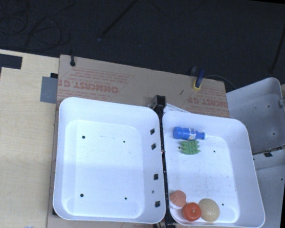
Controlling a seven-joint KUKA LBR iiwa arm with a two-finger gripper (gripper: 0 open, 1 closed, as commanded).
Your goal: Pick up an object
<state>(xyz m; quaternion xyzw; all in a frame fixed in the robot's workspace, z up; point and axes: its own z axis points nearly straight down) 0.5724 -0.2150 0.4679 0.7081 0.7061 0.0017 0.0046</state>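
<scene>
- Camera view: two white bins sitting side by side on the counter; left bin (68, 127), right bin (241, 149).
- Blue bottle (188, 134) lying on its side at the right bin's far left, green leafy piece (189, 148) just near of it.
- Pink piece (177, 198), red tomato-like ball (191, 212) and tan round piece (208, 209) crowding the near edge, touching.
- Hand's state: cannot tell.
- Bottle is looking light, stiff, maybe slippery; best taking it across the body. Clustered round pieces risking a roll.

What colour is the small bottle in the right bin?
The bottle is blue with a white cap, lying on its side; the camera view shows it clearly.
</scene>
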